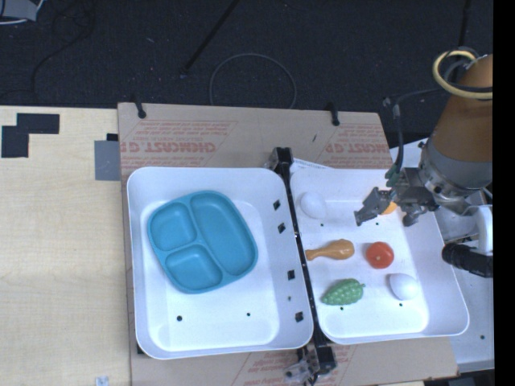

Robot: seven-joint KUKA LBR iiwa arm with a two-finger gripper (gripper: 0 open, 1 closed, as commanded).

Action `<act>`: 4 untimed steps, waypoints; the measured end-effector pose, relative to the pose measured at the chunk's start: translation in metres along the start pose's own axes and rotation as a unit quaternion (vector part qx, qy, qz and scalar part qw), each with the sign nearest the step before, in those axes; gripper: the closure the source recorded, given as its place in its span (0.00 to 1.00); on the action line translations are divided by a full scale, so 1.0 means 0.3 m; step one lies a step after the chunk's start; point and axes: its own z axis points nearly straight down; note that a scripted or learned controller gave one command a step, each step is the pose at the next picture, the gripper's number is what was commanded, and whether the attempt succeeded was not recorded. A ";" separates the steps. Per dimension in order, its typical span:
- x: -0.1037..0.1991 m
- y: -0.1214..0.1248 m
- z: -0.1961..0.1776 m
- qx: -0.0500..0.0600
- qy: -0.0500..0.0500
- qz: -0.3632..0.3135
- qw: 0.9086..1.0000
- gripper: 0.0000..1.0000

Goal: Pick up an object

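Camera view, pick not yet made: gripper (385, 206) hangs near the right bin's (451, 328) far edge over an orange item (389, 208), fingers' spread and hold indiscernible; drumstick (331, 252), tomato (380, 254), grapes (343, 292) and eggs (402, 285) lie ungrasped.

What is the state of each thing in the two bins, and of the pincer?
Blue divided plate: lying flat in the left bin.
Drumstick: lying on its side, right bin.
Tomato: resting, untouched.
Green grapes: resting.
Two white eggs: resting apart.
Pincer: above an orange thing.
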 end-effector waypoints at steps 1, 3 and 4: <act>0.000 0.006 -0.018 -0.005 -0.001 -0.001 1.000 0.00; 0.053 0.045 0.328 -0.002 0.000 0.001 1.000 0.00; 0.060 0.045 0.473 -0.003 0.000 0.000 1.000 0.00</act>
